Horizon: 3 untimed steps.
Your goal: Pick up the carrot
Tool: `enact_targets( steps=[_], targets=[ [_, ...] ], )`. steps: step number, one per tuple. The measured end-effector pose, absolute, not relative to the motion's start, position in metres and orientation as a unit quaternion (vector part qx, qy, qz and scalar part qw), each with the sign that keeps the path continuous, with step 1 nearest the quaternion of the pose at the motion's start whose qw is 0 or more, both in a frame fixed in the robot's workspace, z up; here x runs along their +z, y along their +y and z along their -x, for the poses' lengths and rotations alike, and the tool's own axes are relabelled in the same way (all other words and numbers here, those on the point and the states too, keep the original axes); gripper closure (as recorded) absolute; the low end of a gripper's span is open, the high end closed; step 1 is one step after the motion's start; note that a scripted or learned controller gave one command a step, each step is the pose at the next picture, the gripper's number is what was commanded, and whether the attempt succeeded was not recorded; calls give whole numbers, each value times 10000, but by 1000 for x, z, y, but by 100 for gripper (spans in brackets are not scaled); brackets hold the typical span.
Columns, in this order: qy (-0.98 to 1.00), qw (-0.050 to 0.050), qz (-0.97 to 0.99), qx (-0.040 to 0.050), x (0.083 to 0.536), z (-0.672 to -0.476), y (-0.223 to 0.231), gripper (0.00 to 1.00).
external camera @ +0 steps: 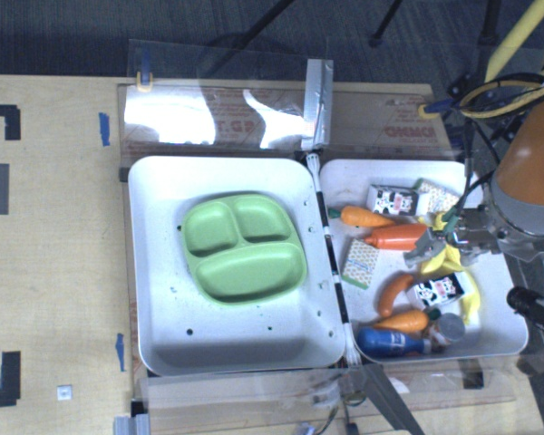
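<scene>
Here's the right bin (pixel 499 338), crowded, and the arm (pixel 526 166) reaches in over its right wall, orange band bright at the top. The gripper (pixel 431 243) hangs low over the bin's middle, a little toward the right wall, just above the clutter. Is it open or closed? Cannot tell from here: the metal blurs into the things beneath it, and nothing shows as held.

The carrot (pixel 363 216) lies flat in the bin's far half, near the left wall, its thin end pointing at that wall. It sits clear of the gripper, on the side toward the left wall.

Right beside the carrot, a step nearer the bin's centre, a red bottle (pixel 397 236) lies on its side, its cap end reaching toward the gripper. A banana (pixel 470 302) curves through the bin's right half, partly under the gripper. Along the far wall sits a black-and-white box (pixel 392 199); a second box (pixel 435 290) of the same look lies in the near half against the banana. A patterned card (pixel 361 263) rests by the left wall. In the near half, two more orange pieces (pixel 403 320) lie one behind the other, and a blue bottle (pixel 390 341) lies along the near wall with a grey cap (pixel 449 326) just beside it.

Across the right bin's left wall stands the left bin (pixel 154 243), with a green divided plate (pixel 245 247) lying in it.
</scene>
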<state>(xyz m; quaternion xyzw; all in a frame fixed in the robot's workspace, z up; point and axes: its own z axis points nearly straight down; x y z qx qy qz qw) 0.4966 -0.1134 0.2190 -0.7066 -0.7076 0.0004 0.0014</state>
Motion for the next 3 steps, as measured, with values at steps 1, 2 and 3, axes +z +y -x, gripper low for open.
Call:
enact_targets(
  steps=[1,2,3],
  targets=[
    [-7968,-62,6042,-37,101,-552,-111,0],
    [-8506,224,5253,83,127,-601,-112,0],
    [-8609,-4,5087,-3,111,-618,-109,0]
  ],
)
